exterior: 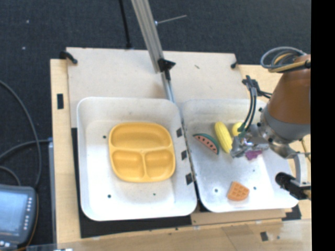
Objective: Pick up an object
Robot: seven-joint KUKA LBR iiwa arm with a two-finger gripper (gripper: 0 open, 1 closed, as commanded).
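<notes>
A: How many shallow white plastic bins?
B: Two: a left bin point(89, 140); a right bin point(209, 114).
A: And inside?
B: One yellow three-compartment tray point(141, 151); one watermelon slice toy point(207, 141); one yellow corn cob toy point(223, 136); one orange waffle toy point(238, 191); one small purple item point(253, 153).

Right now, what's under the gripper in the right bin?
A purple object pokes out beneath the gripper, mostly covered, so its shape and any grasp are unclear. Yellow corn lies just left of it in the right bin.
</notes>
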